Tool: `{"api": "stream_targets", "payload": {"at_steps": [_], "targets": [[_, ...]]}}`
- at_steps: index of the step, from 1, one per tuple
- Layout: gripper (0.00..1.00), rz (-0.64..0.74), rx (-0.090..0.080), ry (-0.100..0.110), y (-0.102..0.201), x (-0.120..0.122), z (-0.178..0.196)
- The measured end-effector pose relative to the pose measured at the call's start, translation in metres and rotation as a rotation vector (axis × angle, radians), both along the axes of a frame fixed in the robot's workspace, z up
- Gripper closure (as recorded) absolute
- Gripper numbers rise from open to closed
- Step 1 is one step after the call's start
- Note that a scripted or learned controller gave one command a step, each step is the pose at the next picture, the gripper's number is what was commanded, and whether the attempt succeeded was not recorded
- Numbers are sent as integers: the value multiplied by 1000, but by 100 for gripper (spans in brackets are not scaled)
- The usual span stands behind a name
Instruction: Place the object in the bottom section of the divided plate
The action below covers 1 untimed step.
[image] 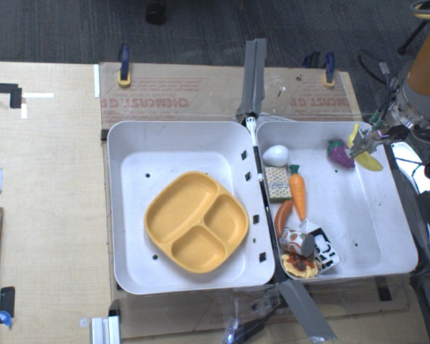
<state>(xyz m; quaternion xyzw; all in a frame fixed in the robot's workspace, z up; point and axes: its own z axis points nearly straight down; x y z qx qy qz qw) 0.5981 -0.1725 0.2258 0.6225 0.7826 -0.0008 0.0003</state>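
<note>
A yellow divided plate (196, 222) lies in the left white bin (129, 192); its bottom section (195, 250) holds nothing. My gripper (361, 144) is at the far right of the right bin (373, 221), low over a purple eggplant toy (340, 153) and a yellow banana (369, 160). It partly covers the banana, and I cannot see whether anything is held. The arm with its orange band (424, 70) comes in from the upper right.
Along the right bin's left side lie a white egg (276, 154), a cracker box (276, 182), a carrot (297, 194), a sausage (283, 213), a pizza slice (299, 263) and a black-and-white item (317, 246). A metal divider (254, 84) stands between the bins.
</note>
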Motion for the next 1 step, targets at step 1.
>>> {"api": "stream_targets", "payload": {"at_steps": [1], "targets": [[100,58,1,1,51,6,-15]]}}
